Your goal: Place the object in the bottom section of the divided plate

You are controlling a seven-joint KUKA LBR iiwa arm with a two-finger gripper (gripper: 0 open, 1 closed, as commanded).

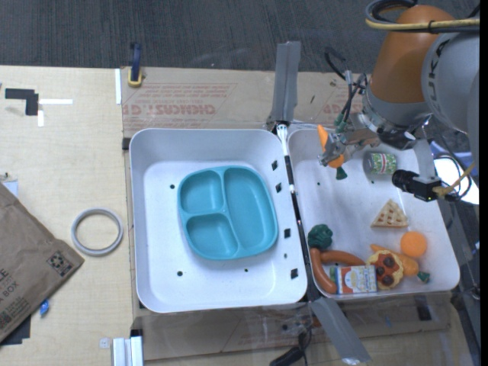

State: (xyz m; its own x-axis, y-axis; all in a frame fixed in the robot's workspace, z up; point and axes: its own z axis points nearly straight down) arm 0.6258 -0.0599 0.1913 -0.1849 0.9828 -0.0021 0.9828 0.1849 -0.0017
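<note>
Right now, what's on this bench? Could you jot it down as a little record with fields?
Left bin: white shallow bin holding a blue three-section plastic plate, nothing on it
Right bin: white shallow bin with toy foods: orange ball, sandwich wedge, green broccoli piece, small can
Arm: pincer over right bin's far end, beside an orange carrot-like toy
Bench: roll of tape

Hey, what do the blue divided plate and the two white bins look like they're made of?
The divided plate looks like moulded plastic: even turquoise colour, rounded raised dividers, a soft matte sheen. The left bin and the right bin also look like plastic, smooth and slightly glossy with rounded corners and thin rims, though painted metal can't be ruled out.
</note>
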